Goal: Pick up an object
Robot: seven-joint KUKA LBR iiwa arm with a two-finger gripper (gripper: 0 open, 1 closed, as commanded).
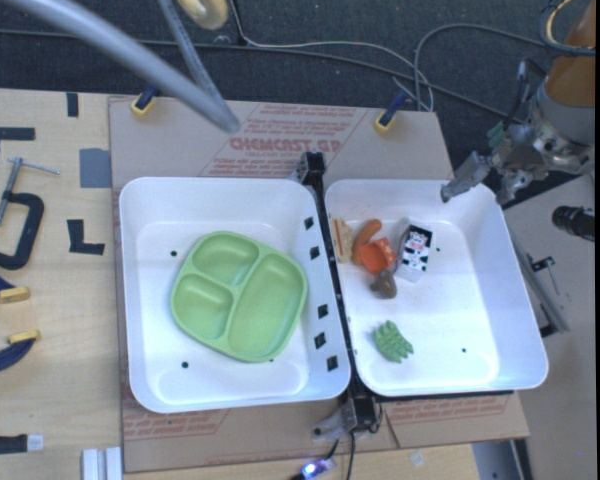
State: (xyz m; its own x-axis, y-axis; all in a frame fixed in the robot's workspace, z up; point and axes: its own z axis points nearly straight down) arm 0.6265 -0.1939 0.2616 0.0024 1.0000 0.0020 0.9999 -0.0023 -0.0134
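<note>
The right bin [480,308] holds a small cluster of objects near its upper left. There is an orange piece [376,256], a reddish-orange sausage-like piece [366,231], a thin tan stick [338,236], a white box with black spots [414,251] and a small grey-brown lump [384,287]. A green leafy toy [392,341] lies apart, lower in the bin. My gripper [478,176] hovers over the bin's upper right corner, above and to the right of the cluster, touching none of it.
The left bin [150,218] holds a green divided plate [240,295]. A black divider [325,298] runs between the bins. Clamps [15,218] lie on the bench at left. Cables [430,58] trail behind the bins.
</note>
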